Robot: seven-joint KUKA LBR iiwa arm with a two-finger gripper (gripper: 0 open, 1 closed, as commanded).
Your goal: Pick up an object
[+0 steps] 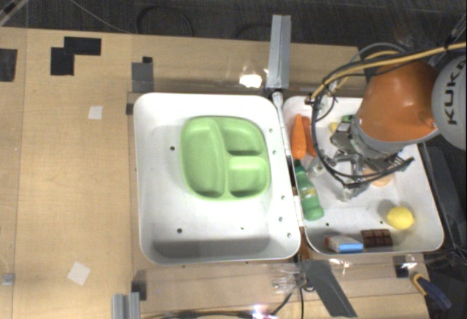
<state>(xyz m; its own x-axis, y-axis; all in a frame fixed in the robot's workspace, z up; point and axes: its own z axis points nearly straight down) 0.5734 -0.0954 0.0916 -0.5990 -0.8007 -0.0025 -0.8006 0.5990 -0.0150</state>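
My gripper (363, 180) is low in the right bin (423, 197), under the orange band of the arm (398, 102). The wrist and cables hide most of it. Along the bin's left wall lie an orange carrot-like piece (299, 136) and a green bottle (309, 197). A yellow lemon (400, 218) sits to the lower right of the gripper. A brown chocolate bar (377, 239) and a small red and blue box (343, 244) lie at the front edge. A peach-coloured thing (382, 180) peeks out just under the wrist.
The left bin (157, 230) holds a green divided plate (223, 157). A grey metal post (279, 55) stands behind the divider between the bins. The wooden bench (66, 179) spreads to the left.
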